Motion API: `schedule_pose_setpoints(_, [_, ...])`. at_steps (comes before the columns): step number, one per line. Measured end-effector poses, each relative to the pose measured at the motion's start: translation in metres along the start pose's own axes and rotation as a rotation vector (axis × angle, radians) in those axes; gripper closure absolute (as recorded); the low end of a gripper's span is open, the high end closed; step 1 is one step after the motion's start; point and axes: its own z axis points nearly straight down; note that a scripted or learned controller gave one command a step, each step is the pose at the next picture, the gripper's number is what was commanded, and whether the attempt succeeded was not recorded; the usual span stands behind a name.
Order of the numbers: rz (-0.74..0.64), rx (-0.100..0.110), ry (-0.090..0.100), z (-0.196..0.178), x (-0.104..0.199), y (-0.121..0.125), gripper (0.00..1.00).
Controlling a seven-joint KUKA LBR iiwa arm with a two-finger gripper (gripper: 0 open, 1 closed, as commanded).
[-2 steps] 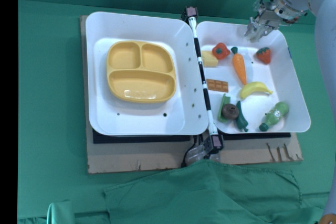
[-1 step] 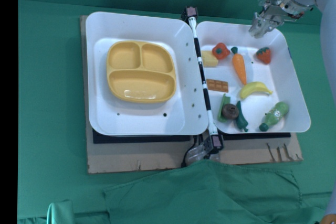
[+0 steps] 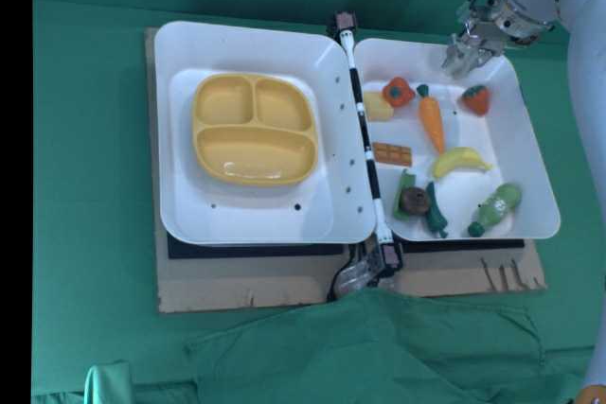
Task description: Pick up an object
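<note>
Jaws over right bin far rim, strawberry near

Beside my white right bin sits a yellow tray. Inside that bin I see an orange carrot, a yellow banana, a red strawberry, and a green bottle. Green cloth surrounds it.
</note>
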Motion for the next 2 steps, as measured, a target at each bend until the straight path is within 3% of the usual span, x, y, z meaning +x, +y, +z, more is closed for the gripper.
schedule_pose_setpoints(1, [0.0,0.002,0.0,0.0241,-0.0005,0.0002,1.0])
schedule_pose_setpoints(2, [0.002,0.002,-0.004,0.0258,-0.0036,-0.001,0.0])
